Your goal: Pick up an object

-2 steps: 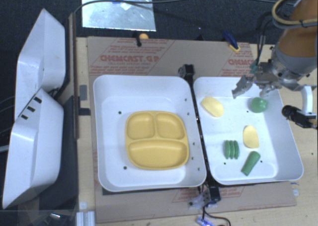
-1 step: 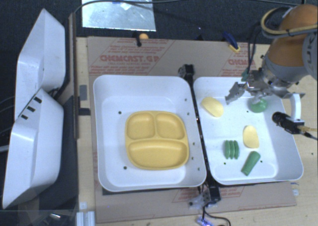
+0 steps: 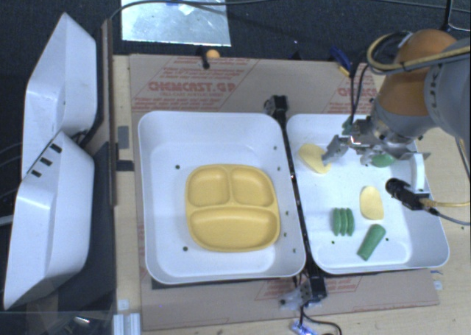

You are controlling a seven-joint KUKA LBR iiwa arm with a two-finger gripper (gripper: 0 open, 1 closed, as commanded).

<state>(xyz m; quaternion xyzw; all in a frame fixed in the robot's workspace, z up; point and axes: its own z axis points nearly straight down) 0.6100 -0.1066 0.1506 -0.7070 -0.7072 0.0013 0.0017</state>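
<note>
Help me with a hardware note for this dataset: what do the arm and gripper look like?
The arm is grey, with a broad, rounded orange band above the wrist. Thin dark and yellowish cables loop beside that band. The gripper is a small metallic grey assembly, shinier than the arm.

You can reach down all along the edges of the left bin; the yellow divided plate fills its middle. In the right bin, the left edge's near half is open. The pale yellow piece, small yellow piece, green ribbed piece and green stick block the rest. The arm covers the far right corner.
</note>
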